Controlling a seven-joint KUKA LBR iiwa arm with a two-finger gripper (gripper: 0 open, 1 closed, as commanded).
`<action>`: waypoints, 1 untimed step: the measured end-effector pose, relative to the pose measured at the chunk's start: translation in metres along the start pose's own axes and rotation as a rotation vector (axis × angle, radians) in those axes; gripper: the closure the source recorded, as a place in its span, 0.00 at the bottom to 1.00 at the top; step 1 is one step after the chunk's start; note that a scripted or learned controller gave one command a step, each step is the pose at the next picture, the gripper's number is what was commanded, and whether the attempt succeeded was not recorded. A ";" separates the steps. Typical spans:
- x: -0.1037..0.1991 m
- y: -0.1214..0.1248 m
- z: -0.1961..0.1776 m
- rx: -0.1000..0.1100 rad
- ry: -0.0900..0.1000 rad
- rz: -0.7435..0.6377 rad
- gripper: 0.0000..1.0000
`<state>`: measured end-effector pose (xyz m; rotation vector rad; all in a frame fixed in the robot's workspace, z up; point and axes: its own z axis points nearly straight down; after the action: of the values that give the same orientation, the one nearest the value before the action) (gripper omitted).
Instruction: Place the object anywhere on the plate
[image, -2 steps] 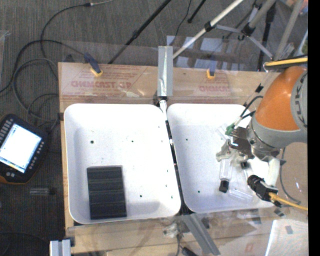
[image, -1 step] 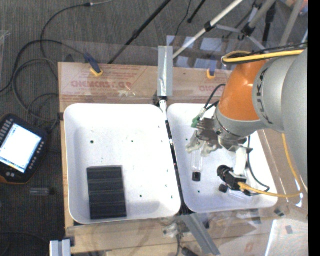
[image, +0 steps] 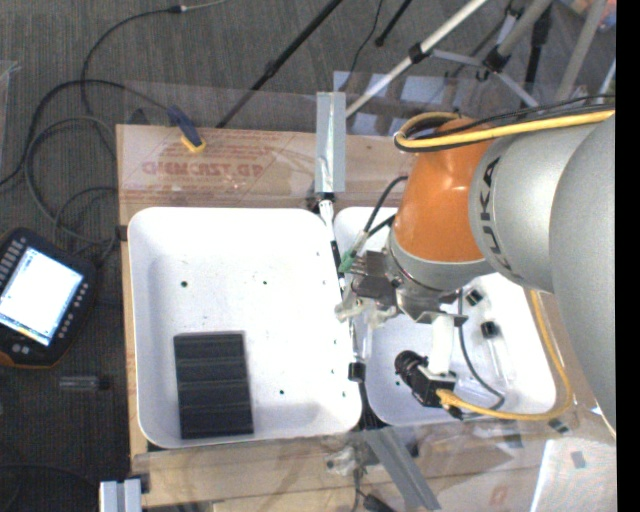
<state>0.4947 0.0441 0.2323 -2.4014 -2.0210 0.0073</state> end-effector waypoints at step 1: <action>0.083 -0.027 0.008 0.000 -0.001 -0.146 1.00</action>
<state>0.4825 0.1306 0.2246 -2.2480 -2.1905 0.0088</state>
